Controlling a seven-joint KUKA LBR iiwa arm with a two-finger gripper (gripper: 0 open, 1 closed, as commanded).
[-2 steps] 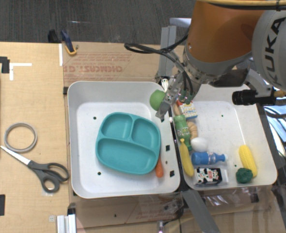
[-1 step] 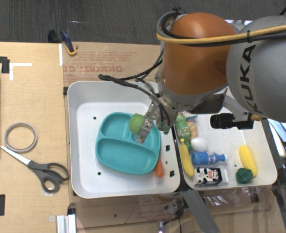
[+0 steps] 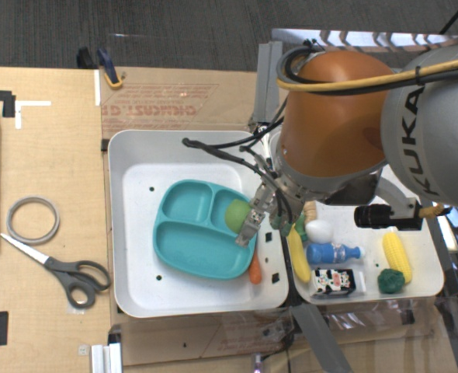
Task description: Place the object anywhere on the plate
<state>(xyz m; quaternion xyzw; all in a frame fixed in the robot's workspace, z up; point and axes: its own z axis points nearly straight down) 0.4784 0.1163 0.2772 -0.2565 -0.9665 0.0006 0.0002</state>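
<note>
A teal plate (image 3: 190, 243) with three compartments lies in the left white bin (image 3: 136, 208). A green round object (image 3: 237, 213) rests at the plate's right edge, in the upper right compartment. My gripper (image 3: 254, 220) hangs right beside the green object, its metal fingers (image 3: 250, 228) pointing down over the plate's right rim. The big orange and grey arm covers the area above it. An orange carrot-like piece (image 3: 255, 271) lies just off the plate's lower right corner.
The right bin (image 3: 431, 286) holds a yellow banana (image 3: 297, 256), a blue bottle (image 3: 331, 253), a corn cob (image 3: 396, 256), a green broccoli piece (image 3: 393, 280), a white item (image 3: 319, 229) and a small printed box (image 3: 337, 281). Scissors (image 3: 66, 272) and a tape roll (image 3: 32, 219) lie left on the bench.
</note>
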